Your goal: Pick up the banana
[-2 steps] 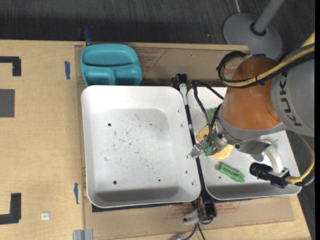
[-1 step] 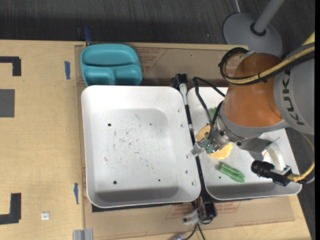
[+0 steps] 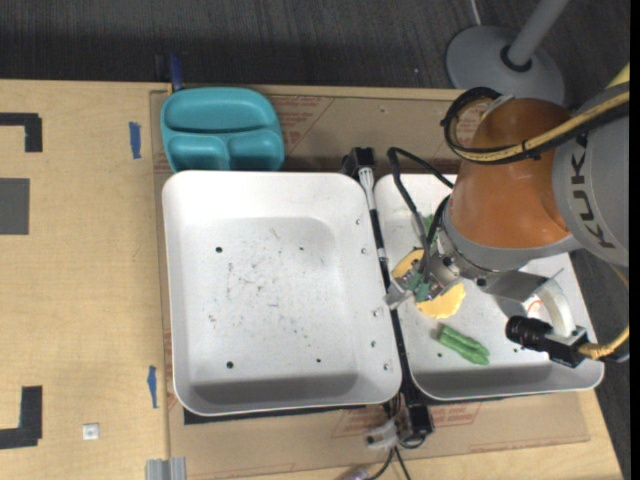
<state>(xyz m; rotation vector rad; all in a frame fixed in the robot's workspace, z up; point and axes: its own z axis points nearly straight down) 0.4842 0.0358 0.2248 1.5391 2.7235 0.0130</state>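
The yellow banana (image 3: 443, 302) lies in the right bin (image 3: 520, 378), near that bin's left wall. My gripper (image 3: 419, 286) is down in this bin, right over the banana. It covers the banana's middle, so yellow shows both at the lower right of the gripper and as a small patch at its upper left. The arm's orange band and grey wrist hang above and hide most of the gripper from the camera.
A green pod-shaped object (image 3: 462, 345) lies just below the banana in the right bin. A white and red object (image 3: 548, 306) sits at the bin's right side. The left bin (image 3: 200, 368) adjoins on the left. A teal tray (image 3: 222, 128) stands behind it.
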